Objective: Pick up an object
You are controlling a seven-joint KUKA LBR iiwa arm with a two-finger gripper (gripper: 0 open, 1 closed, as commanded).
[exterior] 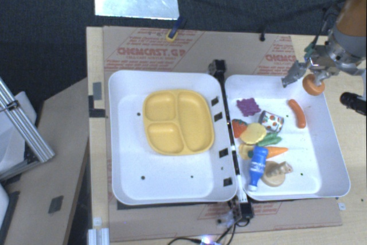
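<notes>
**Gripper with an orange ball above the right bin**

The gripper (311,78) is seen over the far right corner of the right bin (330,140), its fingers pinched on an orange ball (312,85). Just below it a sausage (297,113) is laid. Further below and to its left, a purple piece (248,106), a small can (271,120), a carrot (276,152) and a blue bottle (257,166) are grouped. Well to its left, a yellow divided plate (175,122) is set in the left bin (123,140).
</notes>
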